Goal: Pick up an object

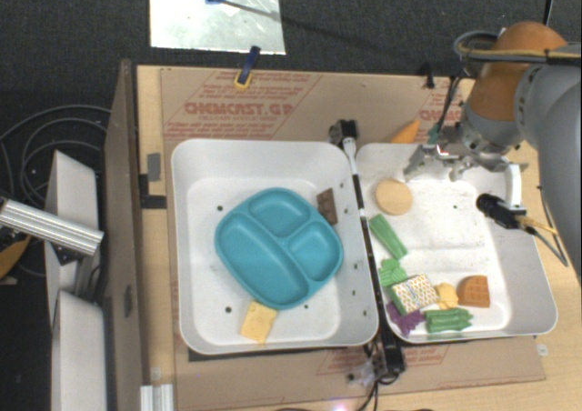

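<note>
My gripper [438,166] hangs over the back part of the right bin [509,259], its two metal fingers [420,164] spread apart with nothing between them. A round tan cookie [394,197] lies just below and left of it, apart from the fingers. Along the bin's left side are a green pickle-like piece [386,236] and a second green piece [393,271]. At the front lie a patterned block [414,291], a purple piece [405,319], a green bean pod [448,318], a small yellow piece [446,294] and a brown waffle [473,291].
The left bin [195,218] holds a teal divided plate [277,245], a brown piece [327,206] at the plate's right edge and a yellow block [258,321] in front. An orange wedge [406,132] lies behind the right bin. A black part [496,209] juts out under the arm.
</note>
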Robot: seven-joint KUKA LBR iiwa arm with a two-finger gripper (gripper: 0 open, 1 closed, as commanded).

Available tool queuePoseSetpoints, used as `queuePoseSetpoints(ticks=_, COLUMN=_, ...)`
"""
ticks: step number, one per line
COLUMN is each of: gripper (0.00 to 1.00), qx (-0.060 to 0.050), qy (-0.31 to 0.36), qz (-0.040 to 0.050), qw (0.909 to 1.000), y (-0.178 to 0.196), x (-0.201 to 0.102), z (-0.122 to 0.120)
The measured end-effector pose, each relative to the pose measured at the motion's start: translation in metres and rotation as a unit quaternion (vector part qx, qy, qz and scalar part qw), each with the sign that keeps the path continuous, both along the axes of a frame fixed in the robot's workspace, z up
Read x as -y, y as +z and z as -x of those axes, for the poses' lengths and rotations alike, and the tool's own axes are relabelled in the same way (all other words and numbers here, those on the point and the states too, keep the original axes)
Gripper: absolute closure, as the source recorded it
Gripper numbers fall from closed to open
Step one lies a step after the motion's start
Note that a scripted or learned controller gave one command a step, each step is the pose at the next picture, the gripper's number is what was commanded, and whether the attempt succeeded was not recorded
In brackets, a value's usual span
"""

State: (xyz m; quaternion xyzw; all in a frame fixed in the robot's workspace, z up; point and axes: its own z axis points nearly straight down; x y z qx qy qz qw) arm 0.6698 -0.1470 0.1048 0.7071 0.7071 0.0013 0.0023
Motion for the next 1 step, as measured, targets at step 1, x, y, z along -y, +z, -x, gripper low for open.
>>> queuePoseSetpoints(ticks=1, gripper=0.00, qx=-0.003, qy=-0.002, qz=0.0004, qw=1.0000, y=0.0092, x=0.0427, z=0.0634)
